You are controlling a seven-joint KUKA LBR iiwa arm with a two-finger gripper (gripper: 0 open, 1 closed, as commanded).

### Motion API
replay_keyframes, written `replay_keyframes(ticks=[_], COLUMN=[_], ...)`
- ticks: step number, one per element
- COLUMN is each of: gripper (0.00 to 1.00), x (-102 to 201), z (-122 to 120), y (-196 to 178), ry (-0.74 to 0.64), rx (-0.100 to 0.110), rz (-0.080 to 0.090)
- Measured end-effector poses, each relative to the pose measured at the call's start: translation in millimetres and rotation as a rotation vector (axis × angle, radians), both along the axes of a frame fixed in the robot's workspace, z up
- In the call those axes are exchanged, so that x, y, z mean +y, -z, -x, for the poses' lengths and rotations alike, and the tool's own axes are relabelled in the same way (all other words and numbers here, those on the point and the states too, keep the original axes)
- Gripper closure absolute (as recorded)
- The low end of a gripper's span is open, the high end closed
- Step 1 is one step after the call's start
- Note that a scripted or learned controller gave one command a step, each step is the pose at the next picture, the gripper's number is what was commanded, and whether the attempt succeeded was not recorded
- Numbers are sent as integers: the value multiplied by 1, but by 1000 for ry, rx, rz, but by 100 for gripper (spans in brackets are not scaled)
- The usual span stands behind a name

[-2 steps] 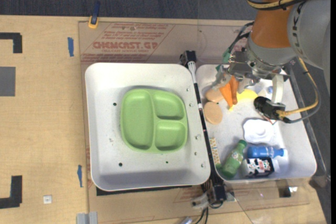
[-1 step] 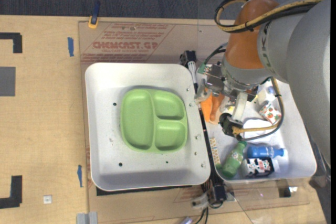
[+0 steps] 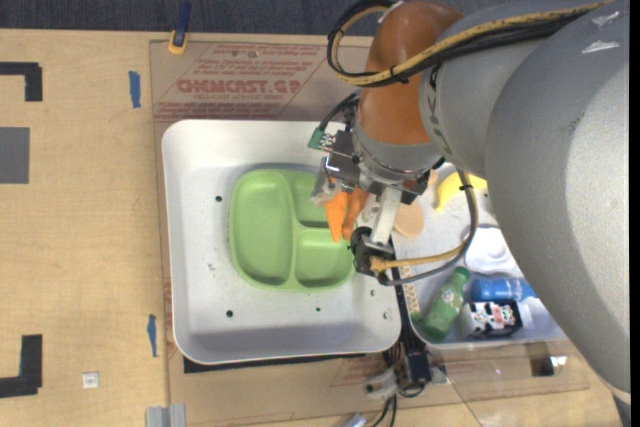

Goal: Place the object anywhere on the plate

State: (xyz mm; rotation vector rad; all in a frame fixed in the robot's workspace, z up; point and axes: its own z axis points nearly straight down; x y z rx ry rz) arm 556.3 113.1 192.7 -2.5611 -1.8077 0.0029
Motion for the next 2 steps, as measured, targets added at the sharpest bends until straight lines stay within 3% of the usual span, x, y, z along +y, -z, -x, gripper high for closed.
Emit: replay_keyframes(ticks=[1,2], gripper=[100,0], x=[70,68], z=[-4,-4], y=[-39,-38], ry=[-141,-138], rx=[-7,-5], rz=[2,4])
